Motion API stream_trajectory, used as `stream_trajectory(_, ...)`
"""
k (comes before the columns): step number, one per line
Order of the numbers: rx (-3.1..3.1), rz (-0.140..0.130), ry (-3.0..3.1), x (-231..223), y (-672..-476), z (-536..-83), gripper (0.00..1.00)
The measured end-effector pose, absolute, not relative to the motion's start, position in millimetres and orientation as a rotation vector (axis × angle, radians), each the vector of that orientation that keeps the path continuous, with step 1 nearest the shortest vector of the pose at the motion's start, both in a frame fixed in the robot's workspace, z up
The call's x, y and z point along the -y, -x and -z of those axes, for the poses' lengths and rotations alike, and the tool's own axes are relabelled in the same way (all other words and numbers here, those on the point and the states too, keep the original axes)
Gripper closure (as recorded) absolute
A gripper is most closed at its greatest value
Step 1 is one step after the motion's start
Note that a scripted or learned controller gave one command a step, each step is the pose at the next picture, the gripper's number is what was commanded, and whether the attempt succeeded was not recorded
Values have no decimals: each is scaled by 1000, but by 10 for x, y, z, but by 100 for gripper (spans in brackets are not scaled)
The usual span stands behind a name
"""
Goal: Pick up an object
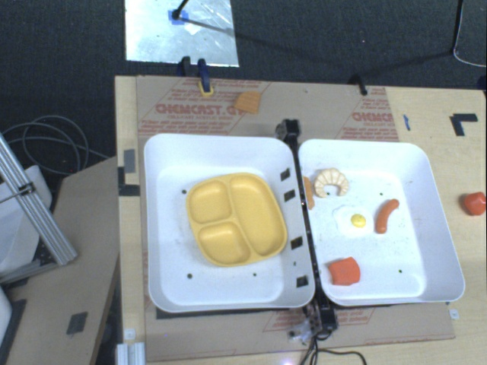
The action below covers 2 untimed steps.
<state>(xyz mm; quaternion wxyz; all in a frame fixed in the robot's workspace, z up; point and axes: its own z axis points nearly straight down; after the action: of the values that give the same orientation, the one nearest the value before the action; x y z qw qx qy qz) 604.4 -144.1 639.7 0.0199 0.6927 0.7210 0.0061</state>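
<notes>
Looking down in the camera view, four candidates are seen in the right bin (437,204): croissant (332,181), egg (353,220), sausage (386,214), red block (344,271). The tool's state cannot be told. The flat egg may be missed; the sausage may roll.

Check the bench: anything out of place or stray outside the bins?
Two strays. A red piece sits on the bench right of the right bin, and a tan piece lies on the cardboard behind the left bin. The other food items are inside the right bin; the yellow tray sits slightly rotated.
</notes>
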Motion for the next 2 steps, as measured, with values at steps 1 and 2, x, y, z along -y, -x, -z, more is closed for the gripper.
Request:
stream_trajectory(1, -2236, -21, -2143, 1438, -6044, -6516, 100)
stream_trajectory(2, -2237, -20, -2143, 1438, -6044, -6513, 0)
